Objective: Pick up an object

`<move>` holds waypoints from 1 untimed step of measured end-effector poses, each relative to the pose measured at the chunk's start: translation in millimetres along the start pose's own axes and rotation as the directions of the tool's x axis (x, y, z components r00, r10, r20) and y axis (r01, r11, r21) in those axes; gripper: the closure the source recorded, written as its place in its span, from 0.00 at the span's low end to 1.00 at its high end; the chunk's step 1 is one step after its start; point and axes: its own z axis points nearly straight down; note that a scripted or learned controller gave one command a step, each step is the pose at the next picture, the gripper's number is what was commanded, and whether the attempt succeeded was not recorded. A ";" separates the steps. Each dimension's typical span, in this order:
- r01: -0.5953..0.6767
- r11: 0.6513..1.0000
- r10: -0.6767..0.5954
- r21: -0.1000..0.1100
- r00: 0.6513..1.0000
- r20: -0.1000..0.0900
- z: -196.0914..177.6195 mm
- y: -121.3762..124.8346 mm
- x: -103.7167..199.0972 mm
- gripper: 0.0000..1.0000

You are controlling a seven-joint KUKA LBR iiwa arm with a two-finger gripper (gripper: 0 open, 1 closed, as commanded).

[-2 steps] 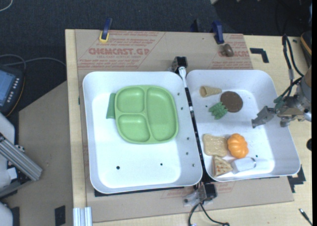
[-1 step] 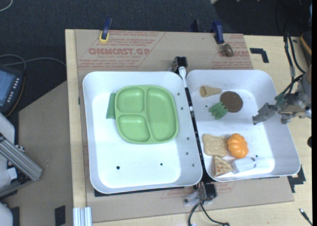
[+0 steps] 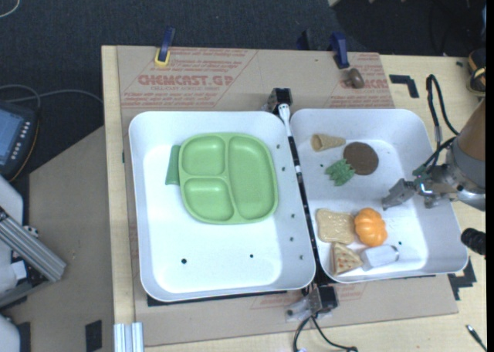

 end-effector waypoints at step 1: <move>0.001 1.000 -0.001 -0.001 1.000 0.000 53.4 -0.6 0.8 0.00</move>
